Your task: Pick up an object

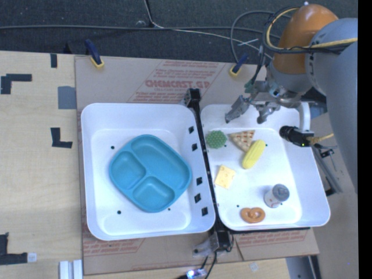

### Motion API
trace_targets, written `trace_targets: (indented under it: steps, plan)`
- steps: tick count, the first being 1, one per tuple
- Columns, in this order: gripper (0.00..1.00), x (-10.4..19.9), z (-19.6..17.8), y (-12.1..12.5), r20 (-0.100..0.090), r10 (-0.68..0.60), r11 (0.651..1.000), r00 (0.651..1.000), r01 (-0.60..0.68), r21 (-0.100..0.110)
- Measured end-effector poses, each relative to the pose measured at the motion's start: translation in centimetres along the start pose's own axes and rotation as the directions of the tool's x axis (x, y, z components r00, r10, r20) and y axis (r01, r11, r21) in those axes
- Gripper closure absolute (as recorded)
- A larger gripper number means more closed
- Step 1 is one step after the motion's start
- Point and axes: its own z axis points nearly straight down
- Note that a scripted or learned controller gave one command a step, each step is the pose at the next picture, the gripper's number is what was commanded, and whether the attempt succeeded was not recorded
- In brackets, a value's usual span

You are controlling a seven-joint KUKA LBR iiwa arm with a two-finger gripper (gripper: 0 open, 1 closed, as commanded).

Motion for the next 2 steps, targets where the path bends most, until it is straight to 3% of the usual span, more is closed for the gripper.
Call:
trace_targets:
  steps: [1,2]
  plan:
    - [0.0,0.0,-0.7,0.3,0.002,-0.003,1.0,1.0,0.003,-0.011]
    - [0.0,-0.7,4.2,0.5,0.003,-0.002,1.0,1.0,0.002,-0.007]
